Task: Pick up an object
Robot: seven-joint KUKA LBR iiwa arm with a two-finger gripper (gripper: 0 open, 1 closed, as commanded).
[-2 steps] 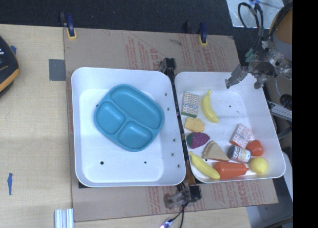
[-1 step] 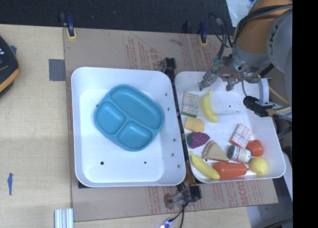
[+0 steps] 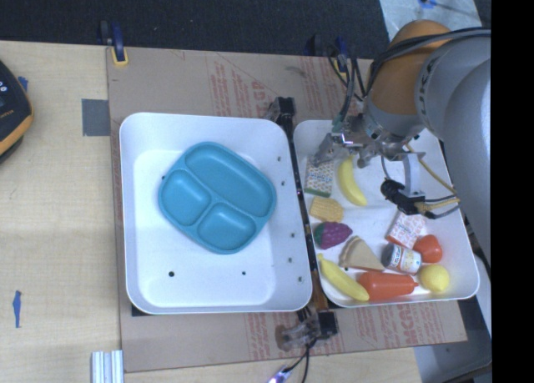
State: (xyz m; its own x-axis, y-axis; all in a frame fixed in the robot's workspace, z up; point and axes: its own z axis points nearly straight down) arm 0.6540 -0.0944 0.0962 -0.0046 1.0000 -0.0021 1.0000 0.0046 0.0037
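My arm [image 3: 450, 81] hides the right bin's [image 3: 467, 289] far corner. My gripper [image 3: 346, 146] hangs over the upper banana [image 3: 351, 183]; what it's doing I cannot tell. Cardboard [image 3: 209, 81] print seems red, unreadable.
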